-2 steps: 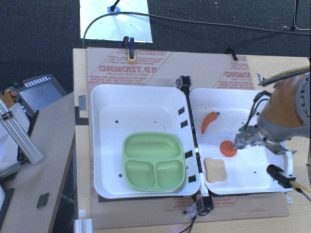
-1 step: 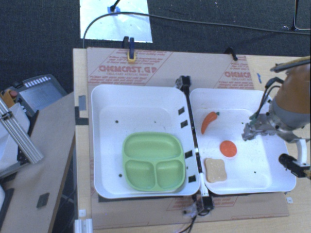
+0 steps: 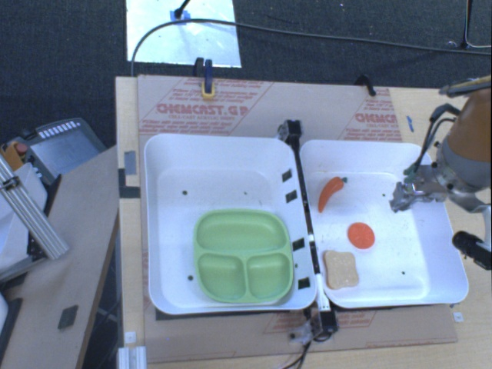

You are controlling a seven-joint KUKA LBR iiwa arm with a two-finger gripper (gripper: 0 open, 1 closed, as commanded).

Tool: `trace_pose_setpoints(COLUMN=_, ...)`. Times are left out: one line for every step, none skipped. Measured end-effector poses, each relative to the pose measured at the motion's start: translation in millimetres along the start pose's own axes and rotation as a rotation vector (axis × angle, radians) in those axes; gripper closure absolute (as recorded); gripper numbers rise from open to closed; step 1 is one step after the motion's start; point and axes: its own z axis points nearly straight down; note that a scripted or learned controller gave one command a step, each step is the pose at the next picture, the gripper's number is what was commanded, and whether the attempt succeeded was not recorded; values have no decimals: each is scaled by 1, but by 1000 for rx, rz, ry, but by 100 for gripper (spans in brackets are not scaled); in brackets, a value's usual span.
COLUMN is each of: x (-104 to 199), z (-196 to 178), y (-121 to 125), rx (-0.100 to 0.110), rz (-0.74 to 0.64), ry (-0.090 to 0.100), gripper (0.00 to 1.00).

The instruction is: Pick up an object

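Note:
In the right bin (image 3: 430,283) lie three objects. An orange carrot (image 3: 330,193) rests near the bin's left wall, tilted. A round red-orange slice (image 3: 361,236) sits near the middle. A tan slice of bread (image 3: 341,269) lies at the front left corner. My gripper (image 3: 402,199) hangs at the bin's right side, to the right of the carrot and up-right of the red slice, apart from both. Nothing shows between its fingers.
The left bin (image 3: 169,175) holds a green divided plate (image 3: 243,255) at its front. A black clamp strip (image 3: 298,206) runs between the two bins. The arm (image 3: 465,152) comes in over the right bin's right rim. A grey device (image 3: 58,148) stands on the side table at left.

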Motion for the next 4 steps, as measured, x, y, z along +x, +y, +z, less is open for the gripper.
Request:
trace_pose_setpoints(x=0, z=-54, y=2, rx=-3, rz=0, ry=-1, gripper=100)
trace_pose_setpoints(x=49, z=-58, y=3, rx=2, rz=-3, ry=2, gripper=100)
trace_pose_setpoints(x=109, z=-44, y=2, rx=3, rz=-4, ry=2, gripper=100)
trace_pose_setpoints(x=166, z=-28, y=1, rx=3, rz=-5, ry=3, gripper=100)
